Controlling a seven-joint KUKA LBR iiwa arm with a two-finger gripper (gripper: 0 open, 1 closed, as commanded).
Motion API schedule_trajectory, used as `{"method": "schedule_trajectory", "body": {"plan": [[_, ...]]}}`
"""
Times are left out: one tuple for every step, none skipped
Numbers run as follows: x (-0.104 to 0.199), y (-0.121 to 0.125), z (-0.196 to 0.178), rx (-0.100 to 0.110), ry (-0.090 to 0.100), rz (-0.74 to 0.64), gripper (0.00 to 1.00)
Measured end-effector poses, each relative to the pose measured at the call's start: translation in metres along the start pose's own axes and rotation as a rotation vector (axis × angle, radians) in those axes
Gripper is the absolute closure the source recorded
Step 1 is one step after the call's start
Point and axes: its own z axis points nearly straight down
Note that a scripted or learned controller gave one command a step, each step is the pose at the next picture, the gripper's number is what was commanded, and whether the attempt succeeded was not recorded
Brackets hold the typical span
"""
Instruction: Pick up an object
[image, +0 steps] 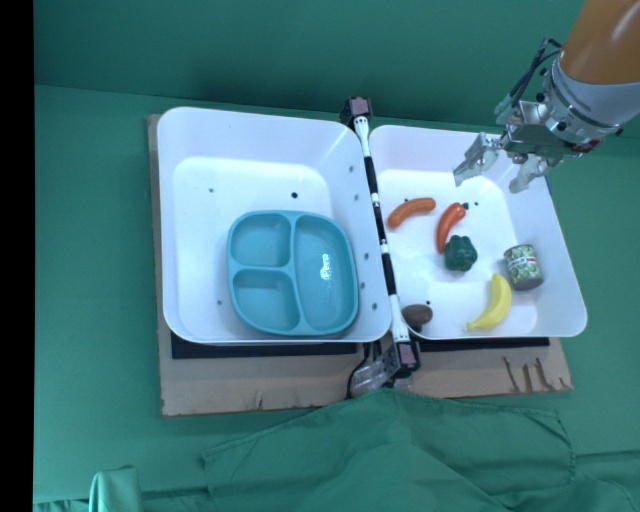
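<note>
- Gripper (499, 166) is seen above the far edge of the right bin (566, 262), fingers spread apart, nothing between them; no object is held.
- Arm (596, 60) is brought in from the right at a slant, so the claw is kept high, near the bin's back wall, well apart from the items.
- Candidate objects are all kept in the right bin: orange sausage (411, 211) and red chili (450, 225) toward the middle, side by side but apart.
- Green pepper (460, 253) is placed just below the chili, near it; contact cannot be told.
- Small can (522, 267) is lying by the right wall, tilted; yellow banana (491, 304) is set just beside it toward the front.
- Brown item (417, 316) is tucked in the front left corner against the divider side; likely awkward to reach because of the wall.
- Left bin (190, 160) is occupied by a blue divided plate (292, 272), judged to be a drop target, not a pick target.
- Stage is judged as approach: no target is committed to yet, descent not begun.
- Sausage and chili are judged the nearest picks; open jaws suit their narrow width if aligned across them.
</note>
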Motion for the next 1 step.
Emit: {"method": "schedule_trajectory", "body": {"plan": [[-0.0417, -0.0038, 0.1229, -0.001, -0.002, 0.000, 0.00]]}}
